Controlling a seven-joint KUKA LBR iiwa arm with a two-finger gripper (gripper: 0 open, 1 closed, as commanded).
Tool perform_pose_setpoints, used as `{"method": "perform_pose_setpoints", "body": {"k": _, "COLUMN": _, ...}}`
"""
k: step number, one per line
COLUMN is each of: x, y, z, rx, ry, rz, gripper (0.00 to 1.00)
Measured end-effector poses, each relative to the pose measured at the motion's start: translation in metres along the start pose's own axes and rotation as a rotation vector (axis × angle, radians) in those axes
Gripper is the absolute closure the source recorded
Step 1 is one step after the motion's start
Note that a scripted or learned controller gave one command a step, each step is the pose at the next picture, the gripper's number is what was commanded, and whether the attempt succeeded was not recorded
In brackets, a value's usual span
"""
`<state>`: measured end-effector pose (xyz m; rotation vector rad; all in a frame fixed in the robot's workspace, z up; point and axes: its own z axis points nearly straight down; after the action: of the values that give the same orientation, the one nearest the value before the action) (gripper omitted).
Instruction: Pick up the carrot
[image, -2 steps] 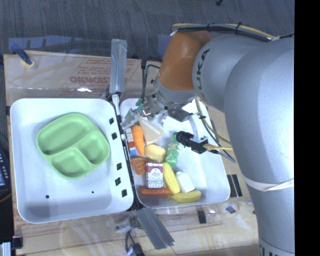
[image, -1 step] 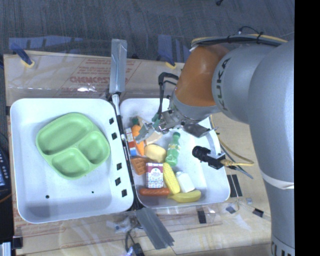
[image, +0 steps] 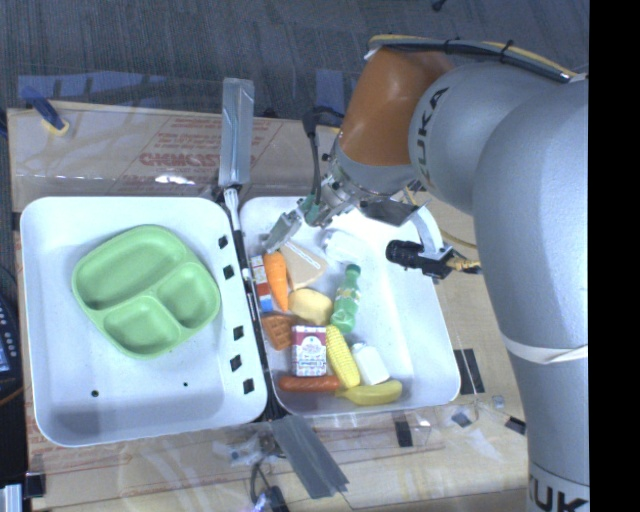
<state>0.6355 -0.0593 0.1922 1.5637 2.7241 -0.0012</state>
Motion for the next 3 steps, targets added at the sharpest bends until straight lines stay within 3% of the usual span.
{"method": "perform_pose_setpoints", "body": {"k": 1, "x": -0.069, "y": -0.015, "z": 0.017, "rx": -0.001, "ry": -0.002, "rz": -0.248, "gripper": 0.00}}
{"method": "perform_pose_setpoints", "body": {"k": 2, "x": 0.008, "y": -0.002, "z": -0.001, "rx": 0.000, "ry": 0.001, "rz": -0.731, "gripper": 0.00}}
{"method": "perform_pose_setpoints", "body": {"k": 3, "x": 0.022, "y": -0.015, "z": -0.002, "rx": 0.000, "ry": 0.003, "rz": -1.234, "gripper": 0.00}}
